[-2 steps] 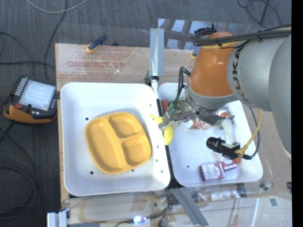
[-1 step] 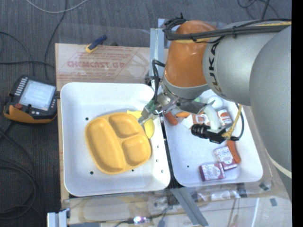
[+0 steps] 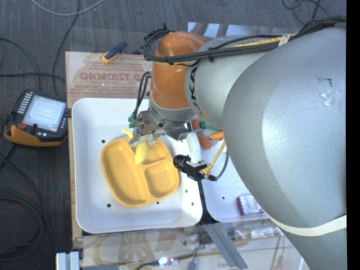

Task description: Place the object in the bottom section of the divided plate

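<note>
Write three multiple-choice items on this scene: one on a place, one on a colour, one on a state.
1. Where does the divided plate lie?
A. in the left bin
B. in the right bin
C. on the floor

2. What colour is the plate?
A. blue
B. yellow
C. black

3. Where is the gripper?
A. over the plate's upper edge
B. over the handheld controller
C. over the purple packet

Answers: 1 A, white bin floor surrounds the plate. 2 B, the plate is plainly yellow. 3 A, the wrist ends right above the plate's rim.
</note>
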Robot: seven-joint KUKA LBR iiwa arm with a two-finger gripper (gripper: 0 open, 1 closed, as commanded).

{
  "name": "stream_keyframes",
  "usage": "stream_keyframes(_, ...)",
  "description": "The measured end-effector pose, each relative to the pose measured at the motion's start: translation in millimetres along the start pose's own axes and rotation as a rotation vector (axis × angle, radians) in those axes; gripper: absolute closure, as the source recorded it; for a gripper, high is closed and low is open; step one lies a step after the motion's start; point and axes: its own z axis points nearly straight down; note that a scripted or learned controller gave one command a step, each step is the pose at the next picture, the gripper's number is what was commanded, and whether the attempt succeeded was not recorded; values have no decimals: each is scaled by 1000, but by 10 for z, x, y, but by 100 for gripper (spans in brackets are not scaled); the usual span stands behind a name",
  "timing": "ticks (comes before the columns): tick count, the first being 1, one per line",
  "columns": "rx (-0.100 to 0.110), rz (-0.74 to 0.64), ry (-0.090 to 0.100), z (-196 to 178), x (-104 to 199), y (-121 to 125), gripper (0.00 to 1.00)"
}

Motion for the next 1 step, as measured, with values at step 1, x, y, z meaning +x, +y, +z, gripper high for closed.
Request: stream_keyframes(1,-1,-165,-3,-56,101,19,100)
